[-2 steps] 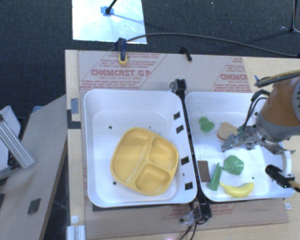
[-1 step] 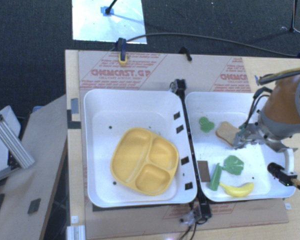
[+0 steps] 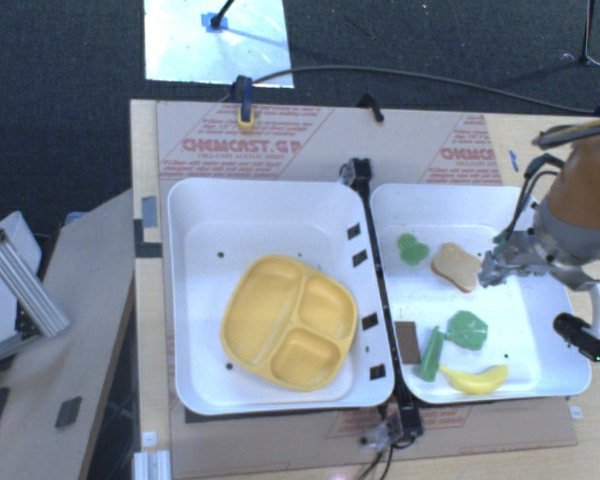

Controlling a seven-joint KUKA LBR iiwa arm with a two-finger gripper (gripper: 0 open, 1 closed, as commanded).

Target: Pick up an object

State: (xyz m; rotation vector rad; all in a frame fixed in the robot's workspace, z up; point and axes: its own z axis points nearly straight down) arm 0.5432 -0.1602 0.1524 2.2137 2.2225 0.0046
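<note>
In the right bin (image 3: 540, 378) you have a small scatter of toy food, and the arm (image 3: 585, 193) leans in over that bin's right wall from the right. Its claw (image 3: 492, 270) sits low at the bin's upper middle, just beside the right end of the tan bread slice (image 3: 456, 266); at this size you cannot tell whether it is spread or pressed together, and you cannot see anything pinched in it.

Left of the bread slice, near it but apart, lies a small green piece (image 3: 412, 249). Below the bread, toward the bin's front, you see a green leafy piece (image 3: 467, 329), and just left of that a slim green stick (image 3: 432, 354) lying at a slant. A brown block (image 3: 407, 342) rests against the bin's left wall beside the stick. The yellow banana (image 3: 474, 378) lies along the front of the bin, just below the leafy piece.

In the left bin (image 3: 195, 268) you have a yellow divided plate (image 3: 290, 321), resting a little tilted toward the bin's front right. Both bins sit side by side on the bench (image 3: 170, 128).
</note>
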